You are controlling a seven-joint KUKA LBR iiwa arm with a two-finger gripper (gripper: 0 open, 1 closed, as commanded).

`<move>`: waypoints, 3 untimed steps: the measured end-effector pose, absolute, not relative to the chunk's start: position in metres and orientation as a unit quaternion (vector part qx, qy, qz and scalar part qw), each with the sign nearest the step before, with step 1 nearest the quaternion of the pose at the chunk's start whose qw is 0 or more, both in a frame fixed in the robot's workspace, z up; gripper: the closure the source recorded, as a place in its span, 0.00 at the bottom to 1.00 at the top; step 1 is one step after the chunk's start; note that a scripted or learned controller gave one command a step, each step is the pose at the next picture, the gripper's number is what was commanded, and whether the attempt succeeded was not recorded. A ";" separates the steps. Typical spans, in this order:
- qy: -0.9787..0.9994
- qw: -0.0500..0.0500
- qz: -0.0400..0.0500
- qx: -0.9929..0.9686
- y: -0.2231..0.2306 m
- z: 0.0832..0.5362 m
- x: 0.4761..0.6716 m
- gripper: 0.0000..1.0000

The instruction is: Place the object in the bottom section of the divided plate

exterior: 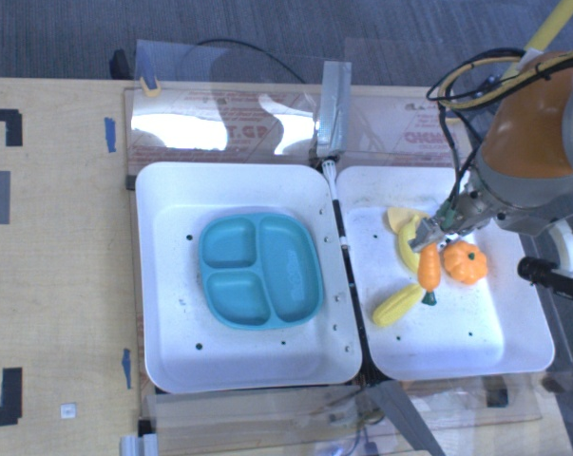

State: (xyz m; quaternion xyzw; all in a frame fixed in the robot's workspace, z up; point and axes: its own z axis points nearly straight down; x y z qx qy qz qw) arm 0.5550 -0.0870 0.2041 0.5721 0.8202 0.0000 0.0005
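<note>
The divided plate lies in the left bin; the carrot, pumpkin and two bananas cluster in the right bin.

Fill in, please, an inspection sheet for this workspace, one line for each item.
Surface: wooden bench bearing two shallow white plastic bins, left and right.
Job's things: teal divided plate in the left bin, sections bare; small orange carrot toy in the right bin.
Clutter: orange pumpkin toy, yellow banana toy, yellow corn-like toy, all in the right bin.
Grippers: gripper low over the toys.
Cables: black and yellow cables on the arm.
Surroundings: blue-grey carpet.
</note>
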 end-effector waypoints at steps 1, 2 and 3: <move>0.806 -0.003 0.000 0.591 -0.005 0.183 0.560 1.00; 0.805 -0.002 -0.001 0.594 -0.009 0.184 0.560 0.00; 0.805 0.000 0.000 0.593 -0.008 0.195 0.561 1.00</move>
